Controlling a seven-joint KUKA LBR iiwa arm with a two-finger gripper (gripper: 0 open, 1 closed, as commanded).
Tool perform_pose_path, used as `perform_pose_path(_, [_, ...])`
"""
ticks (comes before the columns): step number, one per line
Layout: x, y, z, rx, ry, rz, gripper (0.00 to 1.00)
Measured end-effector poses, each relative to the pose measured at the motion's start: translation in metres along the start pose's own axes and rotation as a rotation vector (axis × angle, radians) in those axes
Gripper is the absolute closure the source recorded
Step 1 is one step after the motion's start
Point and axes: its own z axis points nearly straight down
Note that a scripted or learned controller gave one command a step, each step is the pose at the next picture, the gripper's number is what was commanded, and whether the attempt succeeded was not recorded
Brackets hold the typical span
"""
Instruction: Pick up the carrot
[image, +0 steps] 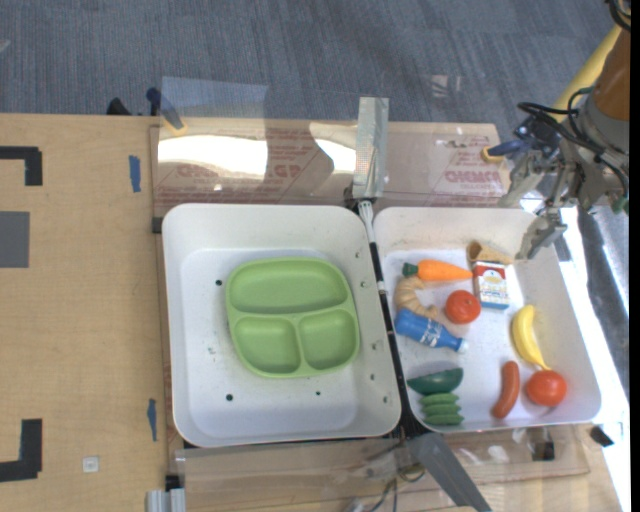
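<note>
**Crowded bin, easy to grab the wrong thing**

Nearest the camera, at the right bin's (590, 400) front edge, lie a sliced cucumber (441, 407) and a green pepper (437, 381). The carrot (440, 270) lies well behind them, near the bin's back left, touching a pretzel (412, 295), with a tomato (462, 306) and a small carton (491, 284) just beside it. The gripper (541, 238) hangs over the back right corner, apart from the carrot; its fingers look slightly parted with nothing between them. The neighbours are the risk: a descent slightly off could pinch the pretzel or nudge the carrot aside.
</note>
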Motion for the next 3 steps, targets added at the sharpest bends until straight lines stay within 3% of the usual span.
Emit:
perform_pose_path(1, [-0.034,0.036,0.182,-0.005,0.015,-0.015,0.0])
perform_pose_path(2, [-0.027,0.056,0.192,-0.002,0.0,0.063,0.0])
perform_pose_path(3, [-0.032,0.057,0.176,0.0,-0.015,0.061,1.0])
